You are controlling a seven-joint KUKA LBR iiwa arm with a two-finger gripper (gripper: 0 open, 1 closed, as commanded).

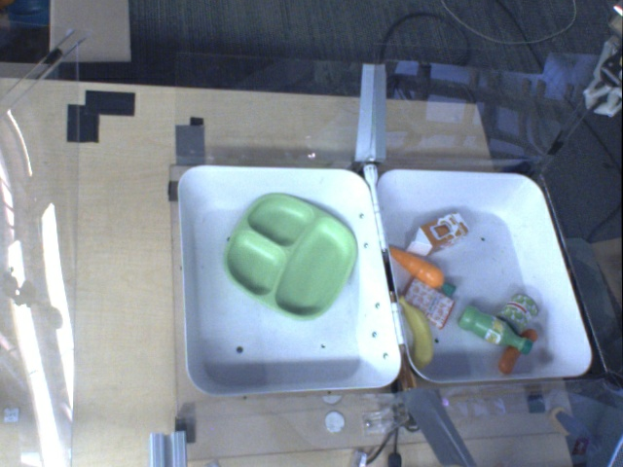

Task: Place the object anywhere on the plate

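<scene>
Sitting in the left white bin (195,290), the green three-compartment plastic plate (290,255) is separated by the rims from an orange carrot (417,265), yellow banana (419,331), green bottle (483,324) and small cartons, labels unreadable, in the right white bin (545,251).

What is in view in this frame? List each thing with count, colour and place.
bins: 2, white, side by side on the bench
plate: 1, green, three compartments, in the left bin
carrot: 1, orange, right bin, near the divider
banana: 1, yellow, right bin, front left
carton: 1, white and orange, right bin, toward the back
packet: 1, pinkish, right bin, between carrot and banana
bottle: 1, green, right bin, front
can: 1, green and white, right bin, beside the bottle
small orange item: 1, right bin front, too small to identify
cables: dark, on the floor behind
</scene>
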